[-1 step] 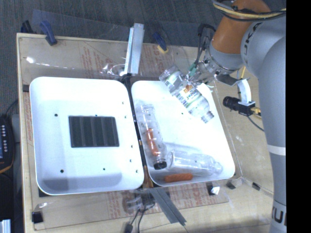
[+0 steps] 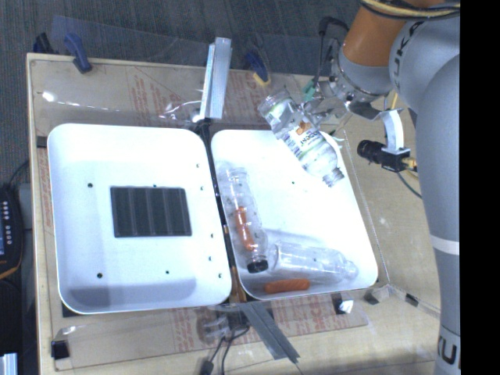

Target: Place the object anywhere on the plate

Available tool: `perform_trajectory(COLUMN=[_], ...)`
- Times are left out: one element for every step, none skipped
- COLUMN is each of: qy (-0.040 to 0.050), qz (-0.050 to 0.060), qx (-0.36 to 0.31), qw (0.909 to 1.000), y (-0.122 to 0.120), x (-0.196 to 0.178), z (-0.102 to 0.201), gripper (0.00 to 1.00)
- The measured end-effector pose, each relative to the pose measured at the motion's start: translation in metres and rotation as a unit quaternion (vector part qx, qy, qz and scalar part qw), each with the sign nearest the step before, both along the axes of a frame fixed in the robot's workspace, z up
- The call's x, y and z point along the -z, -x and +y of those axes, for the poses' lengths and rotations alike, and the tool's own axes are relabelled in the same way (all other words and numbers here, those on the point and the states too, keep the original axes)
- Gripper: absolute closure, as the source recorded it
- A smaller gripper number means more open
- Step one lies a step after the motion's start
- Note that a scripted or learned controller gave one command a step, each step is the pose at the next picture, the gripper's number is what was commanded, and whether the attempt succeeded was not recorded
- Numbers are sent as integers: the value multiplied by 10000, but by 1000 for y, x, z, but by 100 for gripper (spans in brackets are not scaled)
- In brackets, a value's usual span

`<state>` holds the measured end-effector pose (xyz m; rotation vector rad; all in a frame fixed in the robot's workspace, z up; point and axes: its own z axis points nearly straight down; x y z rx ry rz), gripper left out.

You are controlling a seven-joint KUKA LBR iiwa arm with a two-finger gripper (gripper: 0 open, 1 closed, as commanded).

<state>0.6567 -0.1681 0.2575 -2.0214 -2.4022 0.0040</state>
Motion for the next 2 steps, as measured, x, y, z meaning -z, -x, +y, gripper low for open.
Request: perform_trajectory(qy=[-4, -17], qz=[-2, 11], qx=[-201, -3522], qw=[9998, 9359], y=[32, 65], x=[-23, 67], z=[55, 100], gripper=[100, 100])
